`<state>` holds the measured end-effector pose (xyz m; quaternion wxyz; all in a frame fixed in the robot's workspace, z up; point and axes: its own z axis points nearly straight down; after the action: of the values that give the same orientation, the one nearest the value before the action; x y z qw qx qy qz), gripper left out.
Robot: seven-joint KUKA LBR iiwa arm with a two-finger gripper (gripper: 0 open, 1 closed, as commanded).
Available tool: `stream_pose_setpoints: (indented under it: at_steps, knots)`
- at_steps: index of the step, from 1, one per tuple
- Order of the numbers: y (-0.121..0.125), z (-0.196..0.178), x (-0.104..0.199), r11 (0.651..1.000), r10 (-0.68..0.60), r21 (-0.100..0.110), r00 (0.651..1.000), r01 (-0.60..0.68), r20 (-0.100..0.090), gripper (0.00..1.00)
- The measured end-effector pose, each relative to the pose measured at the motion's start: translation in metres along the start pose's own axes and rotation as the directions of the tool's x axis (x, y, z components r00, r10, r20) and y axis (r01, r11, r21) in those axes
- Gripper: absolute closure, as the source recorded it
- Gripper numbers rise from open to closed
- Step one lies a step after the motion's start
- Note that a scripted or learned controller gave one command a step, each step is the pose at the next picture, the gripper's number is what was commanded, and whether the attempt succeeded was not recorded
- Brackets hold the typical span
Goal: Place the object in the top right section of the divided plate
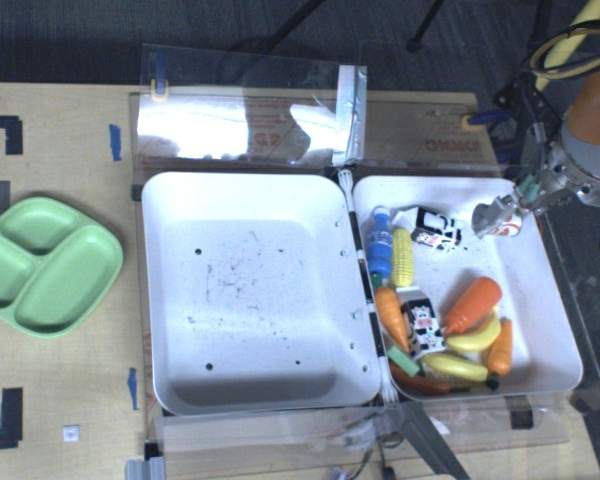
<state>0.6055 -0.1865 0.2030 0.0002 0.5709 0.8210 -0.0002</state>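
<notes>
The green divided plate [46, 265] lies on the wooden bench at the far left, outside both bins, with two small sections at its top and one long section below. My gripper [492, 214] hovers over the upper right corner of the right bin [558, 320]. A small white and red object [511, 227] sits right at the fingertips; whether it is gripped is unclear.
The right bin holds several toys: a blue bottle [380, 244], a corn cob [403, 256], a black-and-white toy [438, 231], carrots [390, 314], an orange vegetable [472, 304] and bananas [474, 339]. The left bin [250, 288] stands between gripper and plate. A clear panel [250, 118] rises behind it.
</notes>
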Motion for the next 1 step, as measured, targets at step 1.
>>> stream_pose_setpoints:
  at_steps: [1]
  knots:
    - [0.0016,-0.0088,-0.0004,1.0,-0.002,-0.002,1.0,0.002,0.002,1.0]
